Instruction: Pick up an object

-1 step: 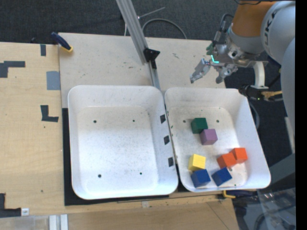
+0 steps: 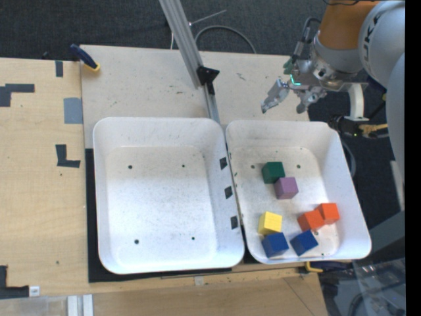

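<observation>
Bench [image 2: 145, 78]: pale board under both bins, bare along its far strip, with a slanted metal rail [image 2: 181, 28] crossing toward the seam between the bins.
Arm [image 2: 368, 31]: grey, with the orange band at the top right, reaching in above the far right corner of the right bin.
Left bin [image 2: 105, 137]: white, its floor open from wall to wall — the widest free room here.
Right bin [image 2: 342, 157]: white; its far half is open floor, while the blocks sit from the middle to the near edge.
Gripper [image 2: 289, 97]: hangs just beyond the right bin's far rim, over the bench and not over the bin floor; two fingers [image 2: 273, 101] show, spread apart with nothing between them.
Green block [image 2: 273, 172]: near the bin's middle, touching the purple block [image 2: 286, 187] at its near right corner.
Orange blocks [image 2: 319, 217]: two, pressed together, close to the right wall.
Yellow block [image 2: 270, 222]: near the front, just above one blue block [image 2: 275, 244].
Second blue block [image 2: 304, 242]: just beside the first, below the orange pair — close to the near rim.
Room around the blocks: the green and purple pair has open floor on all sides; the front cluster is crowded, with little gap.
</observation>
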Tool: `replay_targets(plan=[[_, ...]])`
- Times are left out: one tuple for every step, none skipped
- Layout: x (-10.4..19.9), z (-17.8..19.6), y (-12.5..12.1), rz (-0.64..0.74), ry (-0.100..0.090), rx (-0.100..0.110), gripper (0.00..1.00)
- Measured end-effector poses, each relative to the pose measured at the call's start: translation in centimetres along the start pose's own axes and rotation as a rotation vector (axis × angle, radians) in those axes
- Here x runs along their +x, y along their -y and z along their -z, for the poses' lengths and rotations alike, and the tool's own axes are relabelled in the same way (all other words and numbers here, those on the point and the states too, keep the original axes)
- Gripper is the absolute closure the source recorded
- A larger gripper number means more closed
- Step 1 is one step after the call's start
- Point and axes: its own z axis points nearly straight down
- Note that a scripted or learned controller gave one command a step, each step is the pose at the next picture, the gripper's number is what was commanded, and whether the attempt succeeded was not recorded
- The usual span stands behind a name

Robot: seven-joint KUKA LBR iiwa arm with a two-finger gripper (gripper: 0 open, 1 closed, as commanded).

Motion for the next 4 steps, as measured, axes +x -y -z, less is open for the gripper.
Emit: replay_targets(plan=[[0.8,-5.0,0.6,-0.001,0.0,0.004,0.0],[0.7,-9.4,0.6,-0.001,0.0,0.004,0.0],[0.9,-16.0,1.0,-0.001,-0.001,0.007,0.0],[0.9,-14.5,0.8,0.001,-0.001,0.0,1.0]])
